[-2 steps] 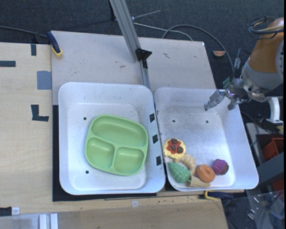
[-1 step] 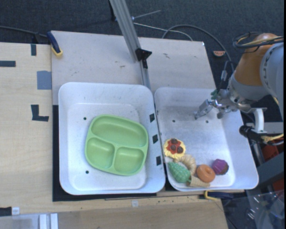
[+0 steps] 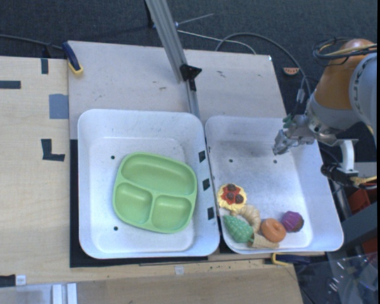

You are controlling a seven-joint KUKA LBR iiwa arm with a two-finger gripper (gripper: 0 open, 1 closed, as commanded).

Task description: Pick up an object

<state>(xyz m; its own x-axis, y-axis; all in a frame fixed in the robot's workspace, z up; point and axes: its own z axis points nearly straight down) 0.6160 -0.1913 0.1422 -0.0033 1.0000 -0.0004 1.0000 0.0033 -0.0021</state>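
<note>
My gripper [image 3: 280,145] hangs over the upper right part of the right bin [image 3: 253,138], with nothing seen between its fingers. Well below it, at the bin's front, lies a cluster of toy food: a round yellow and red piece [image 3: 232,196], a green piece [image 3: 238,228], a tan cone-like piece [image 3: 251,215], an orange doughnut-like piece [image 3: 273,229] and a purple piece [image 3: 292,221]. The gripper is clearly apart from all of them.
The left bin [image 3: 95,170] holds a green divided plate [image 3: 155,192]. A slanted metal pole [image 3: 171,37] crosses the bench above the bins. The arm with its orange band [image 3: 339,84] comes in from the right.
</note>
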